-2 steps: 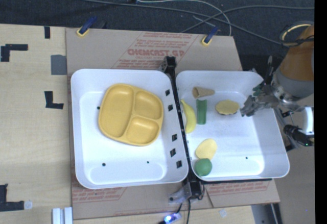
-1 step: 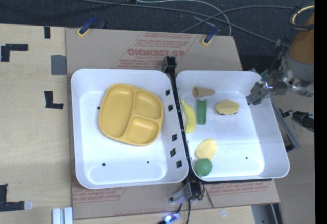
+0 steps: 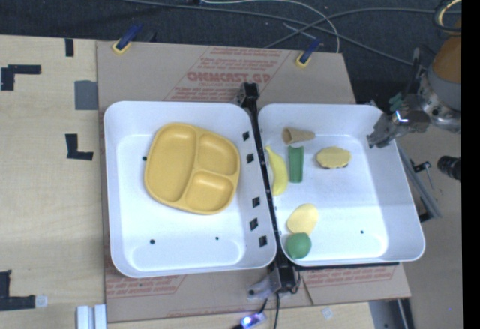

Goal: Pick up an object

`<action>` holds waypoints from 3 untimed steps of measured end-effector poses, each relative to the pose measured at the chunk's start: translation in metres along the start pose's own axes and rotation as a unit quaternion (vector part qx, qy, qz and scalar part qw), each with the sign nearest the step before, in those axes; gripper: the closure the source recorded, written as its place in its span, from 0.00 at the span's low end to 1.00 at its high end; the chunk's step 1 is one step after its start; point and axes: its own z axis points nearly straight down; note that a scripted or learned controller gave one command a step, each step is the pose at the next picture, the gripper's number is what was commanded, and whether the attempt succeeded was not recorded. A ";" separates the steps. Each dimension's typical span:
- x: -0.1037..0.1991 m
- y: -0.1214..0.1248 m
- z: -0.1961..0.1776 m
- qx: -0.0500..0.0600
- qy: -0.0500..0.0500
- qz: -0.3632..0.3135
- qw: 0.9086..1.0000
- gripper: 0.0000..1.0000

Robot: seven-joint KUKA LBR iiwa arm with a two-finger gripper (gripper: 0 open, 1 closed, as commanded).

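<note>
The end effector (image 3: 390, 124) hovers at the right bin's (image 3: 390, 241) upper right rim; whether it is spread cannot be told. Inside lie a yellow round piece (image 3: 333, 158), green stick (image 3: 295, 163) and green ball (image 3: 298, 245).

Red print on the cardboard sheet (image 3: 225, 69) reads roughly "CHEMCAST GP".

Right bin (image 3: 390, 192): items cluster along its left side, namely banana (image 3: 277, 170), green stick (image 3: 295, 163), lemon (image 3: 302, 216) and lime (image 3: 298, 245); the right half lies open. Left bin (image 3: 124, 192): yellow plate (image 3: 192, 167) occupies the centre, leaving bare margins.
</note>
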 end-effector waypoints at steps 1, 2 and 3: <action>0.054 0.013 0.013 0.002 0.001 -0.002 1.000 1.00; 0.113 0.031 0.008 0.001 0.001 -0.003 1.000 1.00; 0.166 0.033 0.005 0.002 0.001 -0.003 1.000 1.00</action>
